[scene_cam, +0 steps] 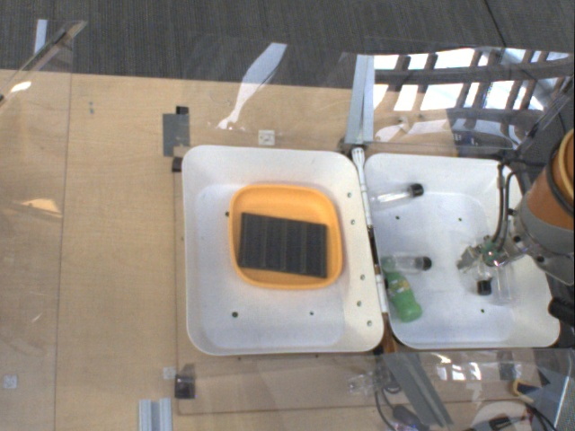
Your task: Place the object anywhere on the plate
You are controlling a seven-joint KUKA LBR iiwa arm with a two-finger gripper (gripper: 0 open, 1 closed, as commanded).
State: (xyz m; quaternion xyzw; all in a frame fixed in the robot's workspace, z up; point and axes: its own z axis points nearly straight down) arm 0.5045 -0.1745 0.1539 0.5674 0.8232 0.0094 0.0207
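Observation:
An orange plate (pixel 287 200) lies in the left bin (pixel 207 321), with a dark ridged rectangular pad (pixel 283 245) flat on its middle. The right bin (pixel 449 330) holds a clear vial with a black cap (pixel 400 192) near its back left. A second capped vial (pixel 409 263) lies at its left side, with a green bottle-like object (pixel 404 299) just in front of it. My gripper (pixel 485 263) hangs low over the right part of the right bin. A small clear vial with a black end (pixel 492 286) lies just below it; whether they touch is unclear.
A raised divider edge (pixel 368 241) separates the two bins. The arm's orange band (pixel 548 196) and cables crowd the right bin's right side. A metal frame (pixel 485 88) stands behind the right bin, and wooden bench top (pixel 90 241) stretches to the left.

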